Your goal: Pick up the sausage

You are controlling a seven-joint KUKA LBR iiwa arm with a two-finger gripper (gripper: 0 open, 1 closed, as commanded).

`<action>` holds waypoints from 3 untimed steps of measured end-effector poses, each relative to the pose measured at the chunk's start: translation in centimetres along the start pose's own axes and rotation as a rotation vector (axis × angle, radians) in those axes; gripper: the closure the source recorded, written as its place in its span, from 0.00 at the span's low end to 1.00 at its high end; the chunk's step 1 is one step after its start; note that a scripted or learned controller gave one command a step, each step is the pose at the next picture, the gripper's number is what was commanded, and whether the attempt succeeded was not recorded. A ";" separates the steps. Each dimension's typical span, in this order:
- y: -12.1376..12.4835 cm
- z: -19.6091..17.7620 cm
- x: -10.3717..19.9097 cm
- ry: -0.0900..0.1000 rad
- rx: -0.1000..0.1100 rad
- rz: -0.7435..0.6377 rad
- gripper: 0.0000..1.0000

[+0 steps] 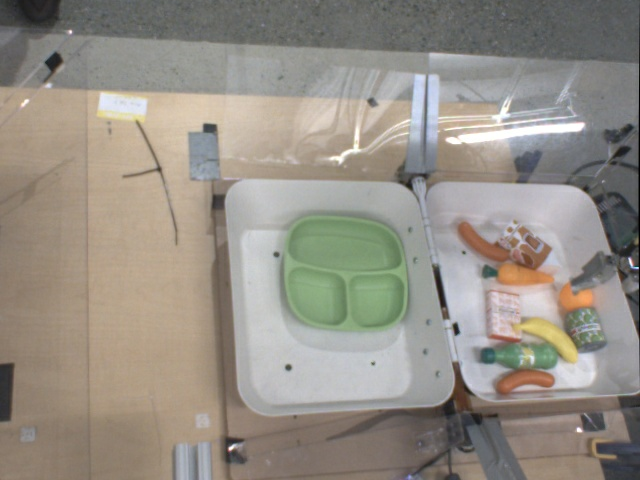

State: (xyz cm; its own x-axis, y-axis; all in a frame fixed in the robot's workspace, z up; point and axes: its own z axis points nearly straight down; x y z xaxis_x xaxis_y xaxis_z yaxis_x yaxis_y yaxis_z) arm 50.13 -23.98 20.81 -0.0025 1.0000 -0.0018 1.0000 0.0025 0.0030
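Two sausage-like toys lie in the right bin. An orange-red sausage rests slantwise near the bin's back left. A shorter red sausage lies along the front wall. My gripper reaches in at the bin's right side, just above an orange fruit and a green can. It is well to the right of both sausages and touches neither.
Also in the right bin are a carrot, a brown-and-white packet, a red-and-white box, a banana and a green bottle. A green divided plate lies in the left bin.
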 end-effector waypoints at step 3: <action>1.9 -0.3 5.1 0.000 0.000 0.675 0.00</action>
State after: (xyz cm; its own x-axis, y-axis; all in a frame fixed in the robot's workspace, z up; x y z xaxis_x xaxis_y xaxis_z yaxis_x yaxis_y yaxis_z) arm 52.06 -18.91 21.15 0.6230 0.7822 0.0007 0.7822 -0.6230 0.0034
